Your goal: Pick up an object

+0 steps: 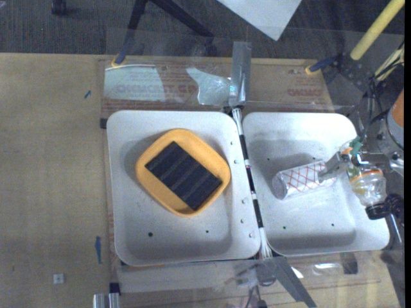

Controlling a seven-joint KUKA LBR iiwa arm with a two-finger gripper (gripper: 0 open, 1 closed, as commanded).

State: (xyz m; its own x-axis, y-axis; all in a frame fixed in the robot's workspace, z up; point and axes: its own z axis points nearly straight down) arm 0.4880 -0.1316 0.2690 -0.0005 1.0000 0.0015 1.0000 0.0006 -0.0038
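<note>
Tan bench (45,172), two white bins mid-frame. Left bin (122,236) has an orange pad (183,172) with a dark ribbed top. Right bin (308,236) has a red-patterned white tube (302,179); my gripper (339,164) is at the tube's right end, and I can't tell its state.

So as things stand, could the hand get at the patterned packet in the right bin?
Probably yes. The hand sits right at the packet's near end in the right bin, and nothing else lies around the packet to block it.
</note>
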